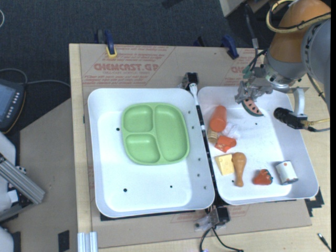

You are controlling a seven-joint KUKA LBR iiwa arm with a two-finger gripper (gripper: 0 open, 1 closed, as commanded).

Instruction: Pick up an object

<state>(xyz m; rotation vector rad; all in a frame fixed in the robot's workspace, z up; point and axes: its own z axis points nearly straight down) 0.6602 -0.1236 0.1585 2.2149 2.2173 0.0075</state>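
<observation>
My gripper hangs over the far part of the right bin, at the end of the grey arm with the orange band. Right under its tip, touching or nearly touching it, is a small watermelon slice, red with a dark rind. Whether the slice is gripped or lies on the bin floor cannot be made out. Other items in the right bin: an orange cylinder, a red-orange piece, a yellow cheese wedge, a tan drumstick, a red pepper and a silver can.
The left bin holds a green divided plate. A black divider runs between the bins. A black fitting with cable hangs from the arm over the right bin's far right side.
</observation>
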